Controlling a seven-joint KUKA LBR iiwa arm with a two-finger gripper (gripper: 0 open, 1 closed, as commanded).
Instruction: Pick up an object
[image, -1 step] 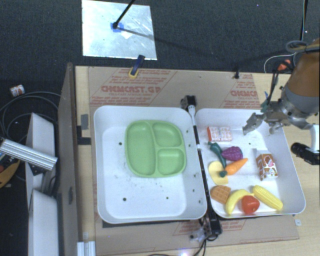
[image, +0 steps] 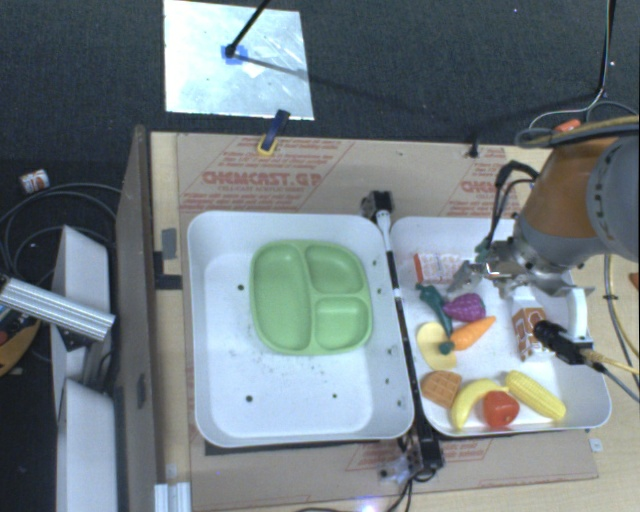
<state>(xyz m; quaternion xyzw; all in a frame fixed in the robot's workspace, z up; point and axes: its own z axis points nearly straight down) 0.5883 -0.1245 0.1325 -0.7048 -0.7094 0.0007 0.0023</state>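
Note:
My gripper (image: 489, 277) hangs over the back half of the right bin (image: 598, 400), open, with nothing between its fingers. Just left of it lies a white and red box (image: 435, 266). Below it are a purple toy vegetable (image: 465, 307) and an orange carrot (image: 473, 332). A brown and white packet (image: 525, 330) lies to the lower right of the gripper. Nearer the bin's front are a banana (image: 468, 400), a red tomato (image: 500, 408), a yellow corn cob (image: 536, 395), a tan cookie (image: 441, 384), a pale yellow piece (image: 434, 346) and a teal piece (image: 431, 299).
The left bin (image: 215, 330) holds a green divided plate (image: 310, 297). The ridge between the two bins (image: 395, 300) runs close to the left of the toys. The arm's grey and orange body (image: 575, 200) covers the right bin's back right corner.

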